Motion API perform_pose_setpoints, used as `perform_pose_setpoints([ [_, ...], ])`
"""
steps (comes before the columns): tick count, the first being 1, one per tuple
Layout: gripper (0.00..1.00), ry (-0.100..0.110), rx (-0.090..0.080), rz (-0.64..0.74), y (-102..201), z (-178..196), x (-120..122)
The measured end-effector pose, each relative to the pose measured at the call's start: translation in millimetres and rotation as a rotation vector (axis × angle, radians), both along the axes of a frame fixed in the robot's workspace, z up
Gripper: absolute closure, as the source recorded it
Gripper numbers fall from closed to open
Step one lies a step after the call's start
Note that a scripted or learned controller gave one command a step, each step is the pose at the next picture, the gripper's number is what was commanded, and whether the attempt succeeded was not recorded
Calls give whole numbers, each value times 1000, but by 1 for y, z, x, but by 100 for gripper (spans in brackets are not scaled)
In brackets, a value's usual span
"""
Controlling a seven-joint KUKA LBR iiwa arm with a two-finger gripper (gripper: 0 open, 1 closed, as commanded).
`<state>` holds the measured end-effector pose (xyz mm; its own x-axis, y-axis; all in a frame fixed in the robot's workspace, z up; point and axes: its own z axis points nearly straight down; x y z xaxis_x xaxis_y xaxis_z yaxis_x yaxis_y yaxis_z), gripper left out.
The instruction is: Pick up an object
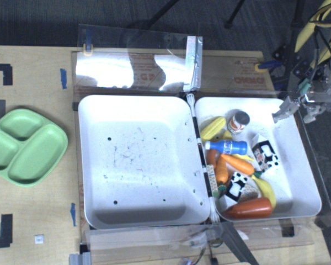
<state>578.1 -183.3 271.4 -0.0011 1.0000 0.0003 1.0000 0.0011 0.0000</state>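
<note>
Pincer hovered at right bin's far edge, state indiscernible. Risk: toys piled tight against divider; descent could strike wall, slip.

Toys crowd the right bin — hand above its rim.
</note>
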Motion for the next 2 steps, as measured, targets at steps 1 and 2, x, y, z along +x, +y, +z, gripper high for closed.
perform_pose_setpoints([
  [1, 0, -1, 0, -51, -35, -116, 31],
  [2, 0, -1, 0, -51, -35, -116, 31],
])
